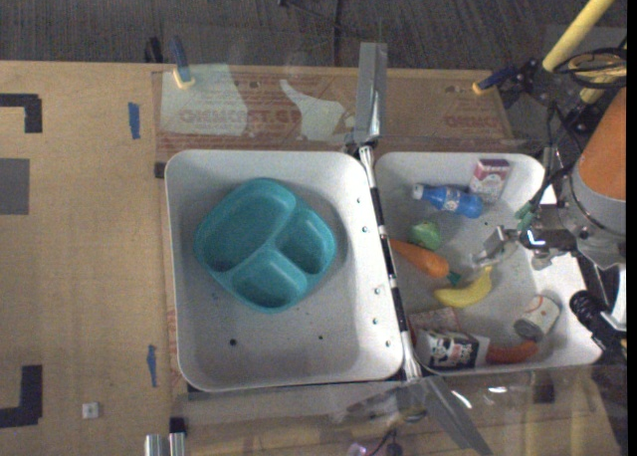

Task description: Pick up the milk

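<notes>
While the arm's bulk runs off the right edge, the gripper (501,245) hangs over the banana (468,291).
Its fingers blur together, so I cannot tell their state; the milk (453,348) lies apart.

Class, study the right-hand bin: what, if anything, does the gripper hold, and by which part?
Nothing is held. The gripper hangs above the banana, and the milk lies untouched at the bin's near edge.
</notes>
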`<state>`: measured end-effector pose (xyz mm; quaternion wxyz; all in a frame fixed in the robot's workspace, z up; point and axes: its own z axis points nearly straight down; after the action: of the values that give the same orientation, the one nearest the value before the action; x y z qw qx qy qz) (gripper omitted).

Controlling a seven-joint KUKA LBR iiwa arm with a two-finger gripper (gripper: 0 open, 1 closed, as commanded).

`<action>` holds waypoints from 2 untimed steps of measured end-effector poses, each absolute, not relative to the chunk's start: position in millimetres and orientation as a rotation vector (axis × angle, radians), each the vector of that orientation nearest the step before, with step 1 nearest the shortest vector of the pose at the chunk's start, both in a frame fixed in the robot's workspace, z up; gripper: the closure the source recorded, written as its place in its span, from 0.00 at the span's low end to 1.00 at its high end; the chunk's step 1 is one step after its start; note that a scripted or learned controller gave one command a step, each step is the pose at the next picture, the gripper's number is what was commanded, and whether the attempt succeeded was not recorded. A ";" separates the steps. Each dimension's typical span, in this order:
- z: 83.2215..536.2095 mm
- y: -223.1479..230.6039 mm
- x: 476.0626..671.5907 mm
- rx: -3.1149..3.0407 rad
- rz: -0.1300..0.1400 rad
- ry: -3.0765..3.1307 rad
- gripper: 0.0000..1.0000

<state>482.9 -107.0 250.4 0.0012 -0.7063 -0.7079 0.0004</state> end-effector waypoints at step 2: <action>87.8 -184.5 551.9 -2.256 -0.008 -2.196 0.00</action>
<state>551.9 -184.5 87.8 -0.0031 -0.7166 -0.6975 -0.0024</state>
